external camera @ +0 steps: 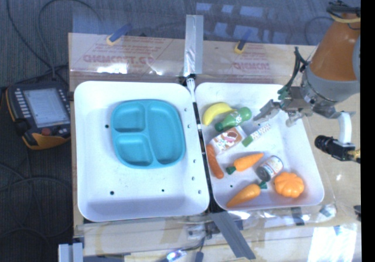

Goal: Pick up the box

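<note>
The box (227,138) is a small red and white carton lying flat in the right bin (304,138), left of the bin's middle. It rests between a green bottle (234,118) and an orange carrot (214,161). My gripper (277,113) hangs over the bin's upper right part, to the right of and above the box. It is open, with nothing between its fingers (265,108). The gripper and the box are well apart.
The right bin also holds a yellow banana (213,111), a white and green tube (259,132), two more carrots (246,162) (244,194), a can (270,167) and an orange pumpkin (289,184). A blue divided plate (146,133) lies in the left bin (94,155).
</note>
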{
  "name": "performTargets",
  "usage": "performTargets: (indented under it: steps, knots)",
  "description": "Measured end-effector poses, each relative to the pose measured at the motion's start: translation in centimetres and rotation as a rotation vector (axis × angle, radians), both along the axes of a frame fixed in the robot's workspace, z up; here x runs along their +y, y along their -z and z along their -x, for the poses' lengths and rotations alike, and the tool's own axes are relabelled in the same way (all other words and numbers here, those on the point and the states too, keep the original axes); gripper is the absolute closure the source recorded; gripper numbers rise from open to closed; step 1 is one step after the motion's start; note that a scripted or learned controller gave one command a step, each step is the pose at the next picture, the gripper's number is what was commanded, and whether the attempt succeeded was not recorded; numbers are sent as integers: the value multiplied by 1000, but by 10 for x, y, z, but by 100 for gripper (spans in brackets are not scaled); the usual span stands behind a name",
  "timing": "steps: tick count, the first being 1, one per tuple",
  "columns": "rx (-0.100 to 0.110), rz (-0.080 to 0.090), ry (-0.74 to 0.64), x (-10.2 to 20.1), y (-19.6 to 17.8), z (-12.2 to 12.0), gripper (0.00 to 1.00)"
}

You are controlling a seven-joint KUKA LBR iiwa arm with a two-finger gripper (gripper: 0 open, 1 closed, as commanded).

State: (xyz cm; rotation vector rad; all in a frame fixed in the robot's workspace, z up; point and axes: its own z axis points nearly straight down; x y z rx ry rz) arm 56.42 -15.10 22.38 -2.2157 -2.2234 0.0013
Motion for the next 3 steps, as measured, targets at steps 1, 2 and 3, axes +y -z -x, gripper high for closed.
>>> performTargets:
  steps: [1,2,3]
  knots:
    - [-1,0,-15,33,128,46,0]
    - [1,-3,-13,33,120,46,100]
    - [1,1,-201,50,126,36,100]
